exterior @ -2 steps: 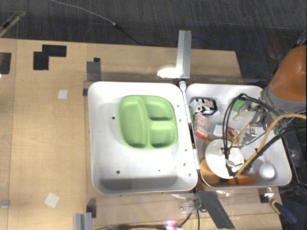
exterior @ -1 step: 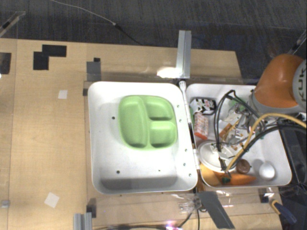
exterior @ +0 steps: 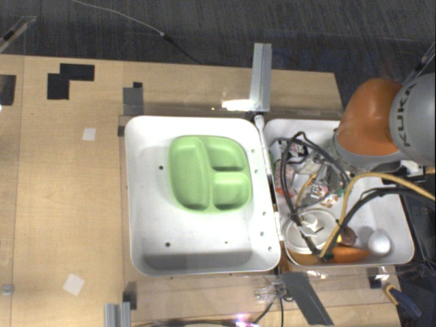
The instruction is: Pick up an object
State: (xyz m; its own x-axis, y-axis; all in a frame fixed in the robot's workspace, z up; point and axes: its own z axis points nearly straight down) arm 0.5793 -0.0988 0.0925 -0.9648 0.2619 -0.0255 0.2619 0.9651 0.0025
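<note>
orange elongated carrot-like object (exterior: 349, 254) lying along the front edge of the right shallow white bin (exterior: 402, 213), toward its front right corner. just beside it, a small white ball (exterior: 379, 242) and a small brown piece (exterior: 349, 236). white round cup (exterior: 310, 226) near the front left corner of the same bin. grey two-finger gripper (exterior: 308, 182) low over the left half of this bin, wrapped in dark cables (exterior: 320, 157); released or clenched, cannot tell. light green plastic tray with three compartments (exterior: 208, 172) lying in the middle of the left shallow white bin (exterior: 146, 237).
</note>
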